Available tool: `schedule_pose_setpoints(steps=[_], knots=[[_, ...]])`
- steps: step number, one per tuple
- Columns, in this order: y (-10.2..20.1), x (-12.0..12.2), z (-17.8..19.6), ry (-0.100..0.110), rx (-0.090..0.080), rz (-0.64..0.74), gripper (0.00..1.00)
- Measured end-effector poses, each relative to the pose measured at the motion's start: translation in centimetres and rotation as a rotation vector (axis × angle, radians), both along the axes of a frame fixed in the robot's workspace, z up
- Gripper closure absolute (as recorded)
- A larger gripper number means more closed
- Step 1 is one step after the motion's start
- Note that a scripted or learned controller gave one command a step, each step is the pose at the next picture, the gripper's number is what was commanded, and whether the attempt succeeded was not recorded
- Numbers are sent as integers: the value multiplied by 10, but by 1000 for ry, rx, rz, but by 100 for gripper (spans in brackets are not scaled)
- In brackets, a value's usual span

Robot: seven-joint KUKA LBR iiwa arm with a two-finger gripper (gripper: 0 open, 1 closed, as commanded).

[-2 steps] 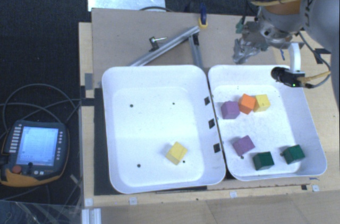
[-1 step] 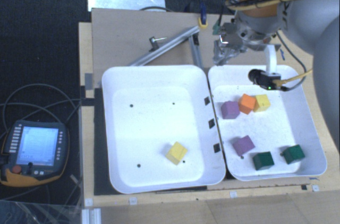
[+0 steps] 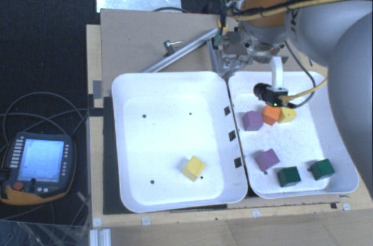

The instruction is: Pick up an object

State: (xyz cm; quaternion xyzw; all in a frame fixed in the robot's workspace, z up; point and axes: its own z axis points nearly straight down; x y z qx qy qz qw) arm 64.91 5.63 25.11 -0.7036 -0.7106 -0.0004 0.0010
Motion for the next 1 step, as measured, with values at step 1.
schedule_pose_setpoints(steps=[1], knots=[[43, -17, 2, 0, 1, 0, 100]])
